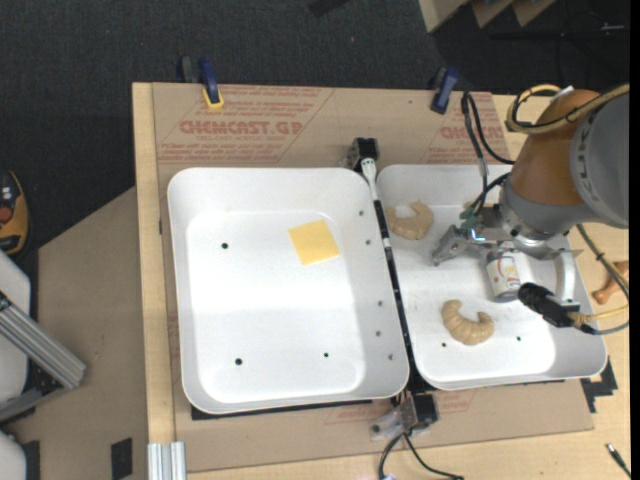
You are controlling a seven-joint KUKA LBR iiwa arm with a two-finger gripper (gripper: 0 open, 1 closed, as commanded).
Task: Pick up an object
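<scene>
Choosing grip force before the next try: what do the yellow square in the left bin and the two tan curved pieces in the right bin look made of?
Yellow square: thin, flat and matte, probably foam, rubber or plastic; it lies flush on the bin floor. Upper curved piece and lower curved piece: tan, ridged and croissant-shaped, likely moulded plastic or rubber toy food with a dull finish. Hardness cannot be judged from here.
</scene>
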